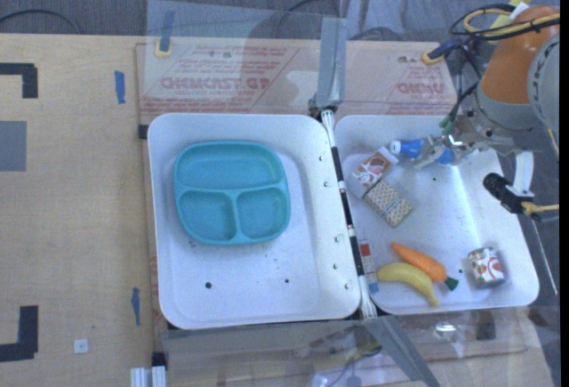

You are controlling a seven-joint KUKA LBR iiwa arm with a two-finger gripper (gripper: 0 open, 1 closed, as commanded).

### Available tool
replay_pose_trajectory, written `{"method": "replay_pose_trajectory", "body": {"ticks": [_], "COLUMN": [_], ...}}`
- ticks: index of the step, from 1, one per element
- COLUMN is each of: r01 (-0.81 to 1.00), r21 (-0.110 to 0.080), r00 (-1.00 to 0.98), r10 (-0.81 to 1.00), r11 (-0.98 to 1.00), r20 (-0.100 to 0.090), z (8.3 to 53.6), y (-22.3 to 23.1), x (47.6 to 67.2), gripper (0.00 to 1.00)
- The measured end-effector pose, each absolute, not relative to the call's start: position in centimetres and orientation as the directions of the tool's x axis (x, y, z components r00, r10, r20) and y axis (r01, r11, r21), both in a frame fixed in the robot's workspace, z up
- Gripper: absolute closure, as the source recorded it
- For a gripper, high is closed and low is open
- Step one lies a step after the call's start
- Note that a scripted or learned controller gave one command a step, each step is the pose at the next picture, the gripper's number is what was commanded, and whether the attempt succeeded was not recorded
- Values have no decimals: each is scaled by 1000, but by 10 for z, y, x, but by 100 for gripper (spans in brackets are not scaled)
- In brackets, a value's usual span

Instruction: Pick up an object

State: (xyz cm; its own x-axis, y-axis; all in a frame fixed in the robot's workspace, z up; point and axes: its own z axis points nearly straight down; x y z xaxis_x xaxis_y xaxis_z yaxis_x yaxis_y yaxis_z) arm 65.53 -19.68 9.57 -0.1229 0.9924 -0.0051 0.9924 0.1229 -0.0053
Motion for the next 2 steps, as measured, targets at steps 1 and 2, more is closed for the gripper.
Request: {"method": "replay_pose_trajectory", "body": {"ticks": [1, 2], "r01": [993, 993], "r21": [3, 2], "r00": [-117, -117], "r10": [993, 993], "r11": [117, 117], "r20": [-2, -2], "z": [172, 171], "y": [-131, -131], "x": [668, 668], "gripper": [100, 0]}}
